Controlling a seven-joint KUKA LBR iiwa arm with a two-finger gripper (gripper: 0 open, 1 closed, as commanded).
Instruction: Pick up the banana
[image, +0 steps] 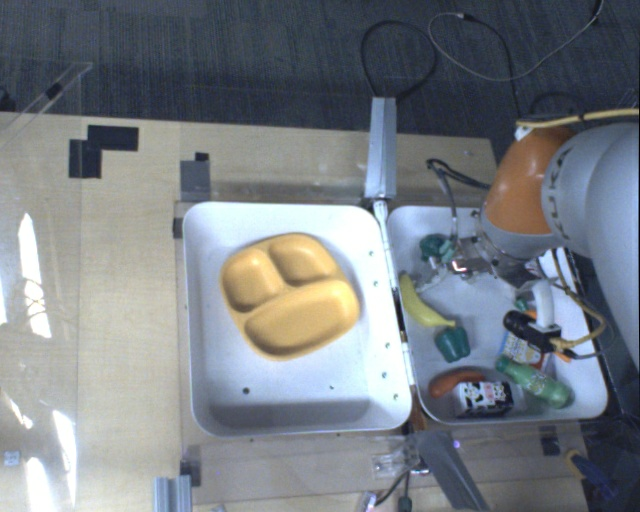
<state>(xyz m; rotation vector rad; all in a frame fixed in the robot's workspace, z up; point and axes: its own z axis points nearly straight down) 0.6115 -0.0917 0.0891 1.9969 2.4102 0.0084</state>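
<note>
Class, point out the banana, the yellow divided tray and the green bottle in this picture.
banana (424, 308), camera view, middle of its curved body.
yellow divided tray (300, 318), camera view, its large lower compartment.
green bottle (536, 383), camera view, mid-body.

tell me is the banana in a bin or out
In. The banana lies flat in the right bin, along its left wall, apart from the hand.

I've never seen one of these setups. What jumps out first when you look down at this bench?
Probably the big yellow divided tray, lying alone in the left white bin. Next comes the grey arm with its orange band, leaning in from the right over the right white bin. In that bin a banana lies near the left wall among small clutter, with the pincer poised just up and right of it.
</note>
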